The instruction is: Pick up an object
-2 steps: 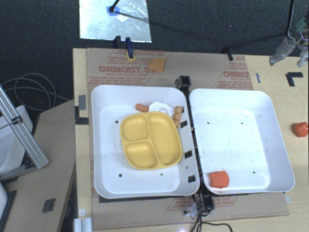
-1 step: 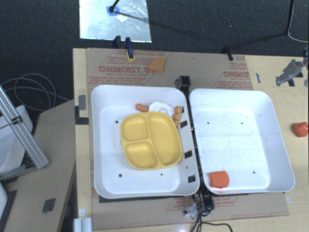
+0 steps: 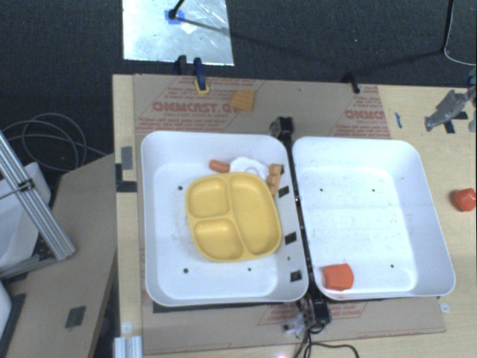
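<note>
Orange block point(image 3: 338, 276) sits nearest the viewer, in the front-left corner of the right bin point(image 3: 417, 200), touching or almost touching the front wall. Beside it, the left bin point(image 3: 160, 200) holds a yellow tray point(image 3: 232, 217) with 3 compartments, lying flat and turned at a slight angle. Just behind the tray lie a small orange sausage-shaped piece point(image 3: 219, 166), a white cup-like item point(image 3: 248, 167) and a tan piece point(image 3: 275, 174) close to the bin's right wall. Both bins rest on a brown cardboard sheet point(image 3: 186, 103), which also carries a tan block point(image 3: 242, 100) near its back edge. Another orange object point(image 3: 464, 199) lies outside the bins, at the right. At the far right edge, behind the right bin, the gripper point(image 3: 449, 111) hangs well apart from every object; whether it is parted or closed cannot be told.
</note>
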You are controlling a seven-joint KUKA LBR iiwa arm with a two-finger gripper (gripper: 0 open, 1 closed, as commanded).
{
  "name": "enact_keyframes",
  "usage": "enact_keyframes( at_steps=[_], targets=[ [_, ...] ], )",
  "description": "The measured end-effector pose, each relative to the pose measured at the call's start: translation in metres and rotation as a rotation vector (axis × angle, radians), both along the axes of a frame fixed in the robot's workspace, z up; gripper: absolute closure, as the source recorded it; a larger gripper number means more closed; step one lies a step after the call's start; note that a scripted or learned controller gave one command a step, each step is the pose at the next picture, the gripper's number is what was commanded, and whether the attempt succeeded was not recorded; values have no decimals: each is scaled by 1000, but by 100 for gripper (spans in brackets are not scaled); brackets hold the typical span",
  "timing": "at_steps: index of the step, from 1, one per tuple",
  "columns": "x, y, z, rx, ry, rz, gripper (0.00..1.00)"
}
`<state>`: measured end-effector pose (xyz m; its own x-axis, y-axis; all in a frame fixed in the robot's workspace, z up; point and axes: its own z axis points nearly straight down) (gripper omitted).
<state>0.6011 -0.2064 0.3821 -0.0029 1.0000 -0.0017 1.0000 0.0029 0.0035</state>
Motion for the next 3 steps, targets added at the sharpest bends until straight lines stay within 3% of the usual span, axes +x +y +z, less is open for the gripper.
enact_keyframes(
  at_steps=[2,3],
  targets=[
    [0,0,0,0,0,0,0],
    [-110,22,-1,4,5,-4,0]
  ],
)
